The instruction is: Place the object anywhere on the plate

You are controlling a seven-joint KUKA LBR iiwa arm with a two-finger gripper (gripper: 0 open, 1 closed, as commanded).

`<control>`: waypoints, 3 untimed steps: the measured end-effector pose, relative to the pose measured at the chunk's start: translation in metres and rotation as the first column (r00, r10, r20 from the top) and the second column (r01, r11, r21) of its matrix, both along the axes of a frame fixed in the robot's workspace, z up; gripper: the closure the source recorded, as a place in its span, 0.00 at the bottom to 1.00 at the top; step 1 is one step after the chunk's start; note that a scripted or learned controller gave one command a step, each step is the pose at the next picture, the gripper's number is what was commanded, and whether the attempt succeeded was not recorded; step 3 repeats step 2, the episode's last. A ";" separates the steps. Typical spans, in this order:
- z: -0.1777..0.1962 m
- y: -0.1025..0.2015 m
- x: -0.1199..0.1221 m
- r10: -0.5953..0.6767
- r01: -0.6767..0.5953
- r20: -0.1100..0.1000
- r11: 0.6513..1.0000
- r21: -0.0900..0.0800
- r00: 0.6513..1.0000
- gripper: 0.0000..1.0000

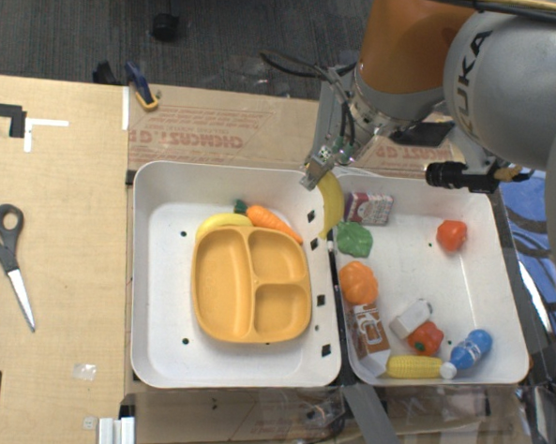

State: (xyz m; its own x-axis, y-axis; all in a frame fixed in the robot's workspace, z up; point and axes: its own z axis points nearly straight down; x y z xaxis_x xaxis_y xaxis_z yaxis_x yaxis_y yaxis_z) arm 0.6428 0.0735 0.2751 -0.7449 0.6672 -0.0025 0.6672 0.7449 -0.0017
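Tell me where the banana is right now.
The banana hangs at the hand above the divide between the two bins, just right of the yellow plate and left of the green toy.

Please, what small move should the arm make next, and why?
Probably carry the banana leftward over the plate. The claw appears to pinch the banana's top end, and the fruit hangs above the seam between the two bins, beside the plate rather than over it.
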 end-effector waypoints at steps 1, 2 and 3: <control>-0.083 0.038 -0.021 -0.015 0.015 -0.001 1.000 0.002 1.000 1.00; -0.083 0.038 -0.021 -0.016 0.016 0.000 1.000 0.002 1.000 0.00; -0.083 0.038 -0.021 -0.016 0.016 0.000 1.000 0.002 1.000 0.00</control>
